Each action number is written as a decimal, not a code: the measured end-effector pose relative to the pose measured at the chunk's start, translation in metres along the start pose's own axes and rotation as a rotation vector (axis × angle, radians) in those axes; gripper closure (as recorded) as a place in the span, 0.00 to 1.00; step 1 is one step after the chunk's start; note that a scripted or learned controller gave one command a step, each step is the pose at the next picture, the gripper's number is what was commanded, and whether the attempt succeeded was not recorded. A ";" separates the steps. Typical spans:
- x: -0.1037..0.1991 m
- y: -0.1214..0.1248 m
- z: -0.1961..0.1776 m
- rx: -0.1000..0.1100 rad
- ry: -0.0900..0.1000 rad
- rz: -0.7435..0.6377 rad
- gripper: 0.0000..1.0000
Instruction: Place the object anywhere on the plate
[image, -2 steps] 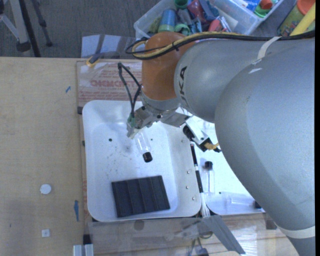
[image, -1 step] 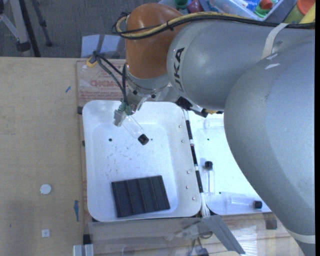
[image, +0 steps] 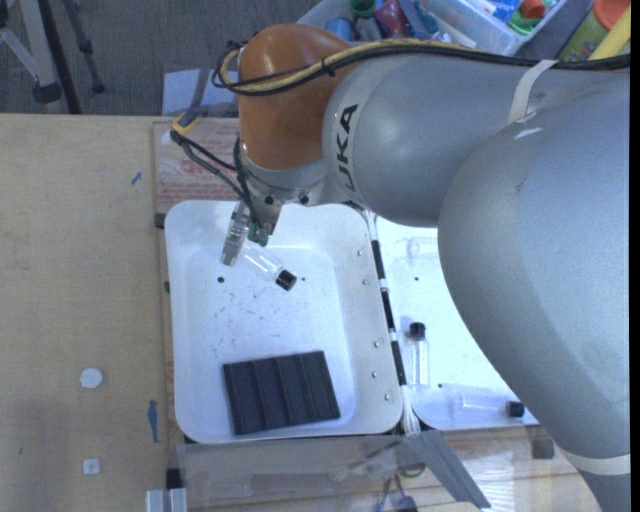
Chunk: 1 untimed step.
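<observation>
The grey arm (image: 480, 180) comes in from the right and covers a large part of the right bin (image: 440, 300). Its orange band (image: 285, 95) is above the far edge of the left bin (image: 200, 330), and black and yellow cables (image: 215, 150) hang around it.

The gripper (image: 240, 240) hangs over the far part of the left bin, a little left of the bin's middle. The picture is not sharp enough there, so I cannot tell the state of the tool. Nothing is visible between its tips.

Just beside the gripper tips, on the white floor of the left bin, lies a clear vial with a black cap (image: 274, 272). It lies on its side, with the cap pointing away from the gripper, toward the near right. I cannot tell if the tips touch it.

In the near part of the same bin lies a dark ribbed plate (image: 280, 390), flat and a little turned. It is well apart from the vial.

In the right bin there are two more clear vials with black caps: one (image: 417, 345) close to the wall between the bins, another (image: 490, 405) at the near edge, beside the arm.
</observation>
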<state>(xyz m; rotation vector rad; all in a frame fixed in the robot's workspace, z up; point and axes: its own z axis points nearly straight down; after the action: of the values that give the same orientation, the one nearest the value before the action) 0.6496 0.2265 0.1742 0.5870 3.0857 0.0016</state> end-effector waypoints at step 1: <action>0.075 -0.032 -0.024 0.000 0.001 -0.202 1.00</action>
<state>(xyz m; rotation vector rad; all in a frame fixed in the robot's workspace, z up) 0.5679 0.2247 0.1986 0.2732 3.1297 0.0018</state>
